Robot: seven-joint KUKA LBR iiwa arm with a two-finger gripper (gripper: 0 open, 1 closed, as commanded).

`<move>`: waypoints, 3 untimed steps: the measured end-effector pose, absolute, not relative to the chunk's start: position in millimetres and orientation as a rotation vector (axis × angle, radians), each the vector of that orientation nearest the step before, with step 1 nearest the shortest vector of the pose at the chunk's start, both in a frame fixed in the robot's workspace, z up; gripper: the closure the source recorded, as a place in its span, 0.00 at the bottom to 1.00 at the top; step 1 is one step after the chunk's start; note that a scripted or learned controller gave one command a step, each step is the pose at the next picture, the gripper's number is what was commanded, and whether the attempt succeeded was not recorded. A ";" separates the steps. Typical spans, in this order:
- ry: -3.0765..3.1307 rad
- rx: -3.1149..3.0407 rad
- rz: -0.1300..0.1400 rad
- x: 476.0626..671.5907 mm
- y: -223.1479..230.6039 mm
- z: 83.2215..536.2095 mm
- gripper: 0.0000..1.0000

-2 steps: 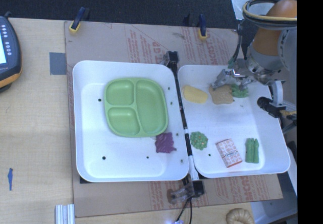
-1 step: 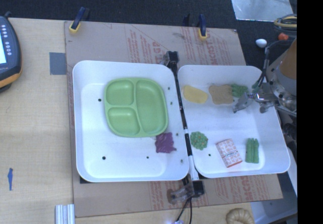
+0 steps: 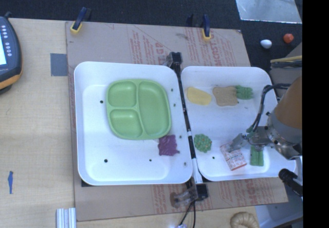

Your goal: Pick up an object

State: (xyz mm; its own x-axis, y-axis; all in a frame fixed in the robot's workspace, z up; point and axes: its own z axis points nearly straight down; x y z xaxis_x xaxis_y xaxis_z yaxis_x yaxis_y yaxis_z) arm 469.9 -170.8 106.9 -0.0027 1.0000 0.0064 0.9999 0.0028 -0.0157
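The right bin (image 3: 226, 74) holds a yellow piece (image 3: 199, 96), a tan piece (image 3: 224, 95), a small green leafy piece (image 3: 244, 91), a round green knobbly piece (image 3: 202, 143), a red-and-white packet (image 3: 233, 156) and a green block (image 3: 256, 157). My gripper (image 3: 247, 141) hangs low over the bin's front right part, just above the packet and the green block. Its grey tip lies beside the packet's upper edge. I see nothing lifted off the bin floor.
The left bin (image 3: 90, 119) holds a green divided plate (image 3: 139, 109) and a purple piece (image 3: 168, 145) near its front right. A black clamp bar (image 3: 182, 106) runs between the bins. A pendant (image 3: 7, 52) lies at the far left.
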 end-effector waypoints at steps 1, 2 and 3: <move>-2.230 -2.221 -0.001 531.5 -207.0 147.7 0.00; -2.218 -2.219 0.004 473.5 -212.6 176.7 0.00; -2.220 -2.210 0.006 474.5 -206.6 104.8 0.00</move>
State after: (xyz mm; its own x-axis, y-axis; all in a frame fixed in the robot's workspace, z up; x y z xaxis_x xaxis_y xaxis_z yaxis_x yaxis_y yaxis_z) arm 474.5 -206.6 104.8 -0.0046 1.0000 0.0035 0.9999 0.0046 -0.0093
